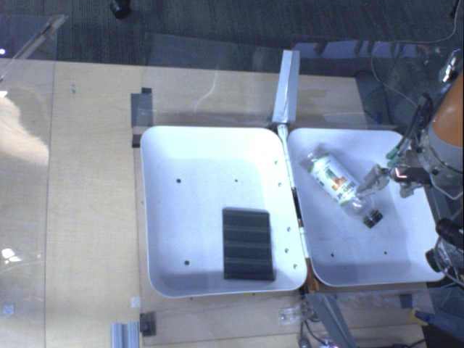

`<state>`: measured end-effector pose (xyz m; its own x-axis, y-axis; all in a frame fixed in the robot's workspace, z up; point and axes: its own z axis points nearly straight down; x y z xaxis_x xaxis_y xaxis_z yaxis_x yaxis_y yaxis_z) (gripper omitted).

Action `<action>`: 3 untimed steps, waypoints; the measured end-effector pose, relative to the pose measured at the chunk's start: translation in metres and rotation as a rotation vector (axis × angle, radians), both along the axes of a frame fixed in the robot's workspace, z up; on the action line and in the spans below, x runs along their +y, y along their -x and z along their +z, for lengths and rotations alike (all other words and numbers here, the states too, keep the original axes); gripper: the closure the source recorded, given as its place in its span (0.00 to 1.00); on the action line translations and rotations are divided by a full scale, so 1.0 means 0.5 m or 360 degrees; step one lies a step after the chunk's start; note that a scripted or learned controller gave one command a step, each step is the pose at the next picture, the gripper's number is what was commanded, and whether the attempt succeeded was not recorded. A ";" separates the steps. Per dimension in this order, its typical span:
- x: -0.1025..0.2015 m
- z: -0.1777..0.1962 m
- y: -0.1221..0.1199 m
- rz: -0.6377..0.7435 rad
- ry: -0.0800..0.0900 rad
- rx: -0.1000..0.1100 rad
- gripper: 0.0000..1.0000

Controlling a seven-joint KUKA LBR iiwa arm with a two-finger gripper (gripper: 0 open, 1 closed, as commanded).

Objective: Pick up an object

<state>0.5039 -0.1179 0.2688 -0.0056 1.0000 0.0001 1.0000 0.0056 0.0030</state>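
Note:
A clear plastic bottle with a colourful label lies on its side in the right bin, its black cap pointing toward the front right. My gripper hangs low over the right bin, just right of the bottle's lower half and close to it. Whether it touches the bottle I cannot tell. A black ribbed rectangular block lies flat in the left bin, near its front edge.
The grey arm with its orange band comes in over the right bin's right side, with cables behind it. A raised divider separates the two bins. A metal bar stands behind them.

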 end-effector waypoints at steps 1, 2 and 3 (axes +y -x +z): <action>0.057 0.198 0.012 0.0328 0.0003 -0.0011 0.00; 0.077 0.070 -0.141 0.0561 0.0002 -0.0003 0.00; 0.051 -0.121 -0.193 0.0934 0.0002 -0.0002 0.00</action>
<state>0.6006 -0.0925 0.2083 -0.5585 0.8295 -0.0014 0.8295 0.5585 0.0036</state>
